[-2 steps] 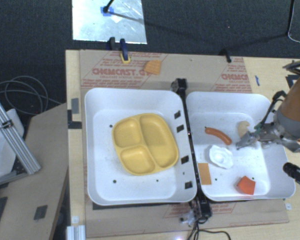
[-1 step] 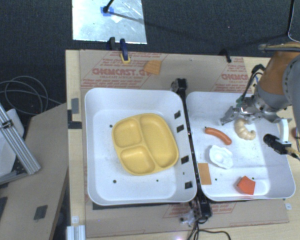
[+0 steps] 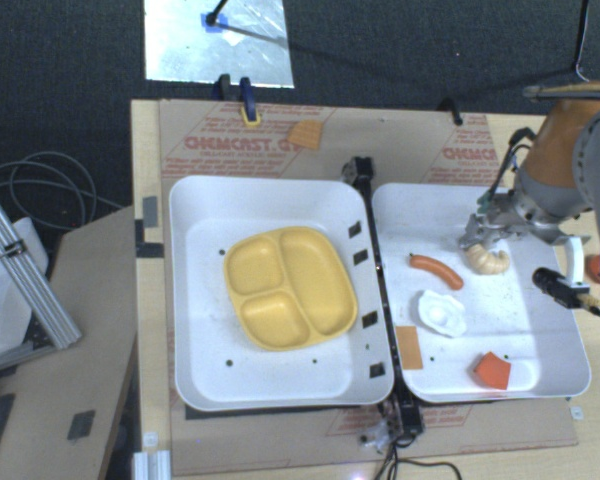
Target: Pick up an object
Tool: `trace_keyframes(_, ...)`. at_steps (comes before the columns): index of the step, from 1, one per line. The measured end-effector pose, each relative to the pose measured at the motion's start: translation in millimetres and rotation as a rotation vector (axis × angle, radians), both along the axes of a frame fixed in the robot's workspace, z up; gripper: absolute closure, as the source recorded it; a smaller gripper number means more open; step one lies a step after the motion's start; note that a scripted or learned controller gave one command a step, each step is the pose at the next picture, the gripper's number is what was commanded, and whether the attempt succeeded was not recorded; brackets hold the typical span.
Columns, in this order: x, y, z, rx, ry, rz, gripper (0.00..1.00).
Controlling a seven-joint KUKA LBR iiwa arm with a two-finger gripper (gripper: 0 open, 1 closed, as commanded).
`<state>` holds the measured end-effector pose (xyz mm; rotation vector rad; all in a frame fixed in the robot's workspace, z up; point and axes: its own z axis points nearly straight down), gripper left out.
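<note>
1. Camera view, step in hand: the gripper is low in the right bin, right over a pale, lumpy pastry-like object and seemingly touching its top. This reads as the descent-and-grasp stage of picking up an object.
2. Claw state: I cannot tell; the wrist hides the tips from above.
3. Next move, as I judge it: close around the pale object, then lift straight up and check that it rises with the arm.
4. Neighbours, placed from the pale object: an orange sausage just to its left, a white fried-egg toy below-left, an orange-red wedge well below.
5. Obstacles: the sausage is the only near thing; a sideways slip could nudge it.
6. Further left, the left bin bears a yellow divided plate, well apart.
</note>
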<state>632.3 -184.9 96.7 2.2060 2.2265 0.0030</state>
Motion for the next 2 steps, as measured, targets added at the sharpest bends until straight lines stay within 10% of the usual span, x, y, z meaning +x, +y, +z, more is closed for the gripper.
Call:
trace_keyframes(1, 15.5, 68.5, 63.5, 0.004, 0.000, 0.000, 1.00)
trace_keyframes(2, -40.7, 132.1, 106.9, 0.006, 0.005, 0.000, 1.00)
